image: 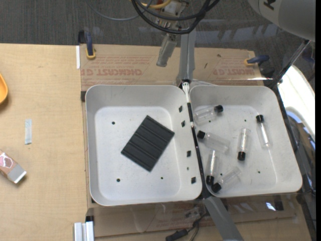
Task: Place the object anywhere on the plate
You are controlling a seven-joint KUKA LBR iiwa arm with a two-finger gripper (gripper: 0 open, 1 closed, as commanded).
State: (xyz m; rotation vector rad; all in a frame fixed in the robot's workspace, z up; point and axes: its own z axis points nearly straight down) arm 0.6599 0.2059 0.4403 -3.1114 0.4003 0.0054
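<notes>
While my gripper (165, 54) hangs at the frame's top centre, its grip unreadable, the black plate (148, 142) lies left-centre and vials (243, 142) right.

A light wooden bench (40, 84) bears a cardboard sheet (150, 64), with dark grey carpet (50, 9) beyond.
</notes>
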